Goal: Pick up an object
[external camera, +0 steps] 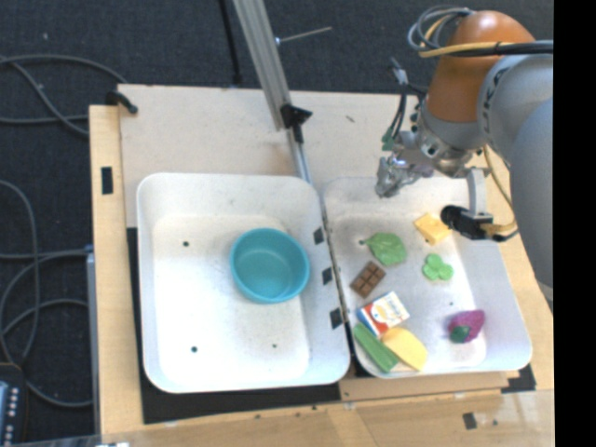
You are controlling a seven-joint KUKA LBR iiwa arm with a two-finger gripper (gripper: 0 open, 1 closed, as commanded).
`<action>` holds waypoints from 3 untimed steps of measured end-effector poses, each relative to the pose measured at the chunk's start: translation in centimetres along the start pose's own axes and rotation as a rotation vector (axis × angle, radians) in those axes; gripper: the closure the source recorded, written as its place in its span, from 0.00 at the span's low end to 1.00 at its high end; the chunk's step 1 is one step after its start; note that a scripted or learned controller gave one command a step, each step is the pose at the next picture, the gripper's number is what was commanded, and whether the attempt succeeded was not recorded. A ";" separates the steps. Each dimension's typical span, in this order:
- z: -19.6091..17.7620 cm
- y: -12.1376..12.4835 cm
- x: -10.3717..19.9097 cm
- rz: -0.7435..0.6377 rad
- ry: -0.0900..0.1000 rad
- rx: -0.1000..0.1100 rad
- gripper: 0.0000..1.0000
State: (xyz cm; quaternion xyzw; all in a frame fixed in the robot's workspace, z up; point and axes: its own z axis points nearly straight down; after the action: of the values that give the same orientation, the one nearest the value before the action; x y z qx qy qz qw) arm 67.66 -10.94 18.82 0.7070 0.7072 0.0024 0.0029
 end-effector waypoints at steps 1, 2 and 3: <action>-5.7 -0.5 0.7 -0.003 0.001 0.000 1.00; -7.4 -0.4 0.6 -0.003 0.001 0.004 1.00; -6.1 -2.2 5.2 -0.005 0.001 0.009 1.00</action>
State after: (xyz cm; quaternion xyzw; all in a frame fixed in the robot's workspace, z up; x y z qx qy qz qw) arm 65.45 -5.71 24.93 0.7052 0.7090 -0.0004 -0.0004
